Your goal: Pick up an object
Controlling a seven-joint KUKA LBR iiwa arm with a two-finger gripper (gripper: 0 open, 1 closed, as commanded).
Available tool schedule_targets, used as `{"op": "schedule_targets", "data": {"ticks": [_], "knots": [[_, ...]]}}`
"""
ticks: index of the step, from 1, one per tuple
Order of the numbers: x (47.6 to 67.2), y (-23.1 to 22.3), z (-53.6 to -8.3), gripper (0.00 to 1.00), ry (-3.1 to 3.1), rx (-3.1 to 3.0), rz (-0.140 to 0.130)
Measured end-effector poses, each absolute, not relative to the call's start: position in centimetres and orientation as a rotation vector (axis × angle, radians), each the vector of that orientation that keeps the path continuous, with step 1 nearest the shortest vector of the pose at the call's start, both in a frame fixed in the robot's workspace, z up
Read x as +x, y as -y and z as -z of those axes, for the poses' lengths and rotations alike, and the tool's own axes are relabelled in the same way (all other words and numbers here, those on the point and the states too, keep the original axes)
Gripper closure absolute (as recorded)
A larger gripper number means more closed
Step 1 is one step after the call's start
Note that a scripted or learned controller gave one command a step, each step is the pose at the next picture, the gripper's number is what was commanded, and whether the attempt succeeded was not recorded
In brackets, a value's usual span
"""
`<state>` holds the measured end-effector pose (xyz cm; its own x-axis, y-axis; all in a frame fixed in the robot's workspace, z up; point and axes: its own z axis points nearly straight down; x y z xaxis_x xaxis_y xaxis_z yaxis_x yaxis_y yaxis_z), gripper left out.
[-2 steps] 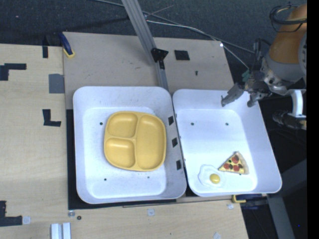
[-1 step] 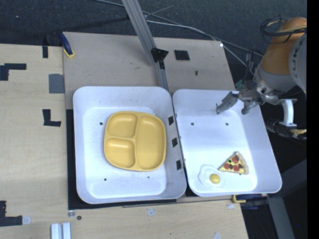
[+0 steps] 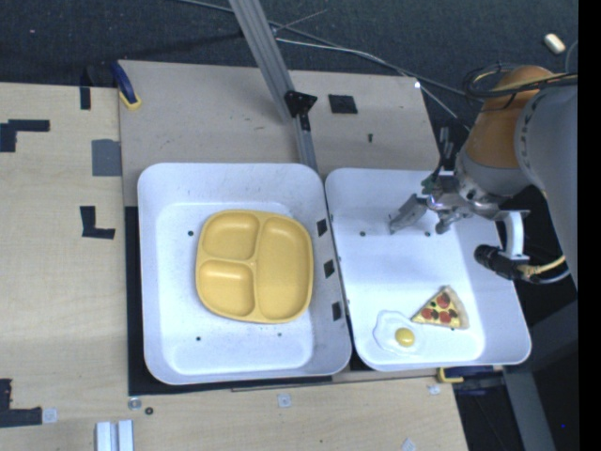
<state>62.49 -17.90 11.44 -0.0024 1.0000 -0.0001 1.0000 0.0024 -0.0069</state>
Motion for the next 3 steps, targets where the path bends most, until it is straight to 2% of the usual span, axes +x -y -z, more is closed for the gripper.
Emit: {"op": "schedule_targets", "data": {"ticks": [1,2,3], "knots": [[62.5,17.8,-8.4,0.00,2.226,-2.220,-0.003],[62.7,17.8,-9.8,1.00,2.231,-2.222,0.002],[63.4,18.1,-14.3,1.00,2.224,-2.222,0.003]]}}
